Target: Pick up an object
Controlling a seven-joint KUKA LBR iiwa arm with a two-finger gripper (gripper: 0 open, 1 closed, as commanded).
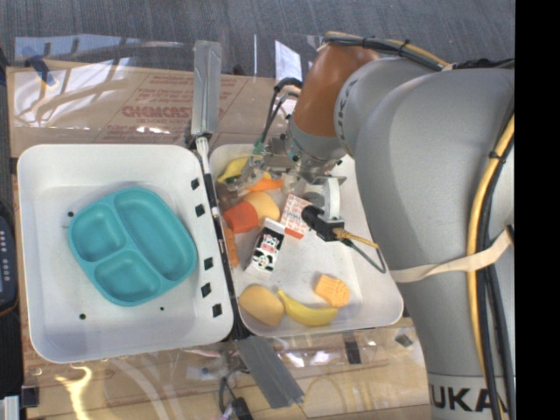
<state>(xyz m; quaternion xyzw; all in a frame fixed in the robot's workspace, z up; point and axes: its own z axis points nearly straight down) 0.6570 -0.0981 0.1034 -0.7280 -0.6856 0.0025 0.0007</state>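
A: Start with the biggest thing. What's the arm doing?

B: It reaches in from the right and covers much of the right bin. The grey body bends over the bin's upper half, the orange band sits above the wrist, and the wrist points down into the pile. I'd judge it is lowering for a pick or about to close on something.

A: And the bins?

B: Two white ones side by side on the worktop. The left bin holds just a teal divided plate, lying flat near its middle. The loose things are all in the right bin, likely so the arm can choose any of them.

A: What is within reach?

B: Near the bottom edge, a yellow banana between a tan rounded fruit and a small orange waffle-like block, all three close together. Higher up, a small black-and-white carton, a red-and-white packet and an orange-red piece, crowded under the wrist.

A: The gripper itself?

B: It sits over that upper clutter, just above the packet. Whether the jaws are spread or clenched I cannot tell; the wrist hides them. Nothing is visibly held.

A: Which object is the target?

B: Probably one in the upper cluster, but I can't say which.
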